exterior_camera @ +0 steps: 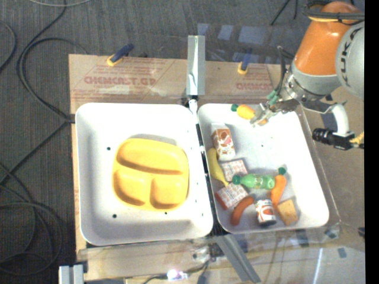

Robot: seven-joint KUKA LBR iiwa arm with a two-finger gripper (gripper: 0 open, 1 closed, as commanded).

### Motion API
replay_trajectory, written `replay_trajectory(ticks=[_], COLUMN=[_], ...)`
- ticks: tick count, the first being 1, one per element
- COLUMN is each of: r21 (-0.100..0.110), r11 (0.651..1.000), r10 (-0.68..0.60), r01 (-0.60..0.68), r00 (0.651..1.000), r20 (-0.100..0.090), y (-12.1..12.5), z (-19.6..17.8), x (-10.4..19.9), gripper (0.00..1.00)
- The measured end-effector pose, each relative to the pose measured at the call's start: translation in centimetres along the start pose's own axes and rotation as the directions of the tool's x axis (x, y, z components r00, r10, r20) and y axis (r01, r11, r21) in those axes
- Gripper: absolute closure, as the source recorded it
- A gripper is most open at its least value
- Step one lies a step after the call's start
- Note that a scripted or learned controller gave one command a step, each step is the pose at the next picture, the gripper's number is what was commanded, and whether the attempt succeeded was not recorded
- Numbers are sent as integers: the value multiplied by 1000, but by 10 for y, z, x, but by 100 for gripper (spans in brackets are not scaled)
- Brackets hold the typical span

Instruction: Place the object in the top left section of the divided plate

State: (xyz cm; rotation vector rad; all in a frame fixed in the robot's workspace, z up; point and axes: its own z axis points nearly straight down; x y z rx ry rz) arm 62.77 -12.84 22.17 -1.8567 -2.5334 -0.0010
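Over the far side of the right bin (pixel 317 185), the gripper (pixel 260 117) is seen reaching in from the right, hung from the grey arm (pixel 361 58) with its orange band (pixel 323 37). Whether the jaws are open or closed cannot be told from this view.

Just to the left of the jaws, a small yellow item (pixel 243 111) with a green and orange end is found lying on the bin floor near the far wall. It sits very close to the jaws, but whether it is touched or gripped cannot be made out.

Nearer the camera than the jaws, and well apart from them, the other things in the right bin are crowded together. A small carton (pixel 222 142) is stood below and to the left of the jaws, with a banana (pixel 214 165) laid along the bin's left wall beyond it. Two chequered packets (pixel 234 167) are placed beside the banana. A green bottle (pixel 256 181) is laid on its side almost straight below the jaws, and an orange carrot (pixel 278 188) is propped just to its right. Nearest the camera, a sausage (pixel 241 210), a can (pixel 266 212) and a tan wedge (pixel 288 212) are lined up side by side.

Far to the left of the jaws, across the divider between the bins, the yellow divided plate (pixel 151 173) is set in the middle of the left bin (pixel 89 158). Nothing is seen in its sections.
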Motion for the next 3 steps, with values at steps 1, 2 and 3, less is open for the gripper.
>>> replay_trajectory(ticks=[1,2,3], r21=[2,4,0], r11=[979,996,899], r10=[-204,93,-437], r01=[204,-93,437], r00=[979,996,899], r20=[-1,0,1], y=[-60,-89,-92], z=[22,15,-15], x=[87,177,182], gripper=[100,100,100])
